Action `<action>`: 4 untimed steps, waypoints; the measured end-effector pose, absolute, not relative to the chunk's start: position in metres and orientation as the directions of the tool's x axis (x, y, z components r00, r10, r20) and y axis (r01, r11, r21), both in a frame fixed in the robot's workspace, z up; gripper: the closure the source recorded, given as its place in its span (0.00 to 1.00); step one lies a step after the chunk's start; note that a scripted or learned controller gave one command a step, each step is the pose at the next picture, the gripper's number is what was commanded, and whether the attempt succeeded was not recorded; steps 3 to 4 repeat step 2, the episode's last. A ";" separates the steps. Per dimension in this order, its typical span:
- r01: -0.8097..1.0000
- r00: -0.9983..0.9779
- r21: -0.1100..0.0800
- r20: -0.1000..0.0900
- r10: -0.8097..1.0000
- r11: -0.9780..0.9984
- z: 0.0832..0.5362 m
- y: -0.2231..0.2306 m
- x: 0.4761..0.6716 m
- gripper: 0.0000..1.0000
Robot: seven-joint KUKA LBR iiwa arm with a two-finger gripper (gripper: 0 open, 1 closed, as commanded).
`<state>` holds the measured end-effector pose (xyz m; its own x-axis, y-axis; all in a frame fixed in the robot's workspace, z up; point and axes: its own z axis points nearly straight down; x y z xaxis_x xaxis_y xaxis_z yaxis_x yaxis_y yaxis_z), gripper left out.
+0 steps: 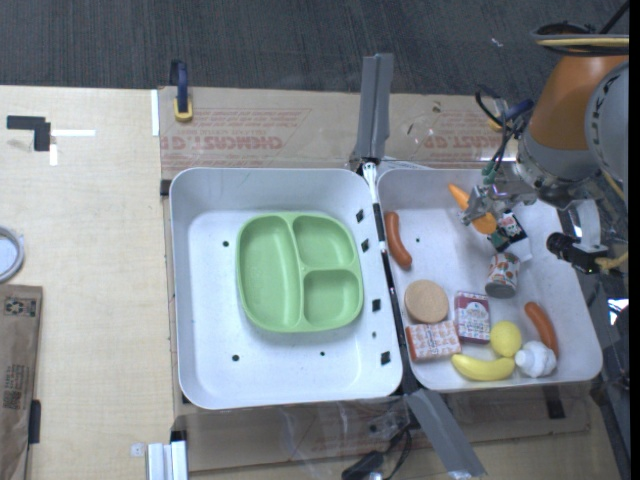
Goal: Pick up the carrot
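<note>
At the upper right of the frame we see the gripper (483,205) low in the right bin (430,183), its metal fingers closed around the carrot (470,208), a smooth orange taper sticking out on both sides. Just below stands a small can (501,273). A glossy green plate (299,270) lies in the left bin (200,298).

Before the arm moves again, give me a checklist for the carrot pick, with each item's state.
1. Carrot in sight, in the right bin: ok.
2. Claw positioned at the carrot: ok.
3. Carrot seated between the claw's fingers: cannot tell.
4. Neighbours clear: not ok, a small can lies just below the claw.
5. Sausage out of the way: ok.
6. Green tray untouched in the left bin: ok.
</note>
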<state>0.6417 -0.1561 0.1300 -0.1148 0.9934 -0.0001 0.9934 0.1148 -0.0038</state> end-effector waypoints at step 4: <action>1.000 0.007 -0.006 -0.002 1.000 -0.007 0.259 -0.094 0.603 1.00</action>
